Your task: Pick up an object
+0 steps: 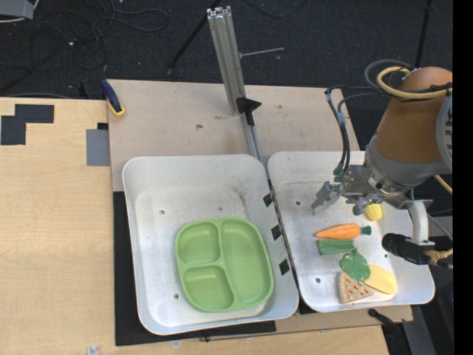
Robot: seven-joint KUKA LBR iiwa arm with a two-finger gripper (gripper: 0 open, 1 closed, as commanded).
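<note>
Camera view looked down on two shallow white bins set side by side on a pale wooden bench. The left bin (148,198) held a green divided plate (222,263) with three compartments, lying flat toward its near half. The right bin (295,191) held the small toys, all gathered in its near right part: a toy carrot (338,232) lying crosswise, a green piece (334,247) just below it, a leafy green toy (355,265) beside that, a yellow wedge (382,279) and a waffle-patterned wedge (354,290) at the near edge — the last three touching or overlapping. A small yellow piece (375,212) sat just under the arm's wrist.

The gripper (323,197) hung over the right bin's middle, up-left of the carrot and apart from it; its fingers appeared spread, with nothing between them. The orange band (414,120) and a looping cable (341,135) crowded the bin's far right. An aluminium post (227,58) rose behind the bins — well apart from the toys.
</note>
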